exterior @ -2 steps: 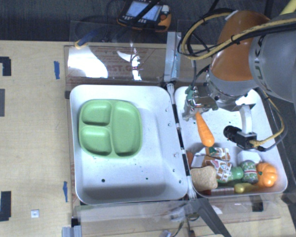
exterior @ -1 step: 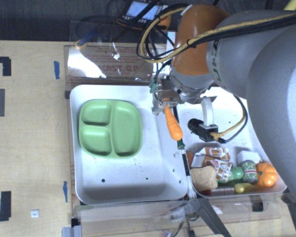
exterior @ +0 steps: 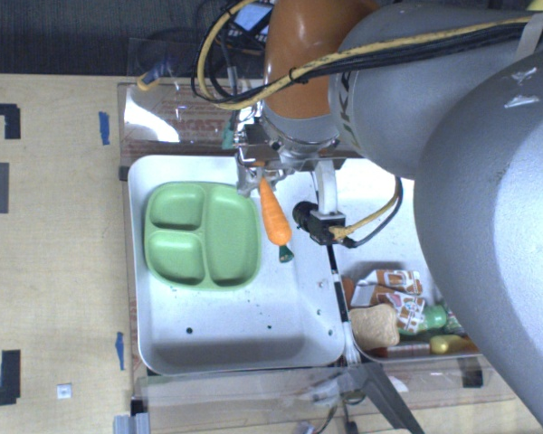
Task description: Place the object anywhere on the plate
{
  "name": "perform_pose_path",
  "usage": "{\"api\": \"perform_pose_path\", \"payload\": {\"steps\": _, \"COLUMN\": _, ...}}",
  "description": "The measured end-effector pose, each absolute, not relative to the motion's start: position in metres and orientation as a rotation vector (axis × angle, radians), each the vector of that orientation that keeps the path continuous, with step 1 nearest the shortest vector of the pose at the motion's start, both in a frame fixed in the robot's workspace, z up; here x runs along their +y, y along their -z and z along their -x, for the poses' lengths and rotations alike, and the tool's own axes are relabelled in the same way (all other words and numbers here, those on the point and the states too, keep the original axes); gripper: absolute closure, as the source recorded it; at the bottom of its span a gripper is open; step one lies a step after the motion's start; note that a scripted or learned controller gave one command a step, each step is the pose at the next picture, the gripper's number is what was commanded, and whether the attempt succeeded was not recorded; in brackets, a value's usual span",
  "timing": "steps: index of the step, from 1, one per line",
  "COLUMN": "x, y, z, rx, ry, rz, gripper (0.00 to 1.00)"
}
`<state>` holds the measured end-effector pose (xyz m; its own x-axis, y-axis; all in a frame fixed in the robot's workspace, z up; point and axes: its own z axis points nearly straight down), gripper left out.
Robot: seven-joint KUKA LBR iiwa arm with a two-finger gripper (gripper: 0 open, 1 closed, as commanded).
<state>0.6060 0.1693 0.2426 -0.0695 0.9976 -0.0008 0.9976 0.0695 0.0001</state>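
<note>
We see the grey arm point(exterior: 462, 152) nearest us, filling the right side, its orange band point(exterior: 308, 48) above the wrist and a yellow cable point(exterior: 380, 48) running along it. Below the wrist, the end effector point(exterior: 253, 174) sits at the far edge of the left white bin point(exterior: 253, 333); we cannot tell how far it is open. A toy carrot point(exterior: 273, 215) lies just under it, orange with a green tip pointing near, just right of the green divided plate point(exterior: 204, 233) and not on it. The right bin point(exterior: 416, 355) holds a bread slice point(exterior: 376, 325) and printed packets point(exterior: 398, 292); their writing is too small to read. Blue tape marks point(exterior: 104, 127) dot the counter point(exterior: 45, 242).
</note>
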Motion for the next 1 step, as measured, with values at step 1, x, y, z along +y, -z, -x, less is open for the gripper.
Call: {"api": "perform_pose_path", "payload": {"steps": 1, "x": 0.1693, "y": -0.2426, "z": -0.6060, "rx": 2.296, "ry": 0.001, "rz": -2.143, "gripper": 0.00}}
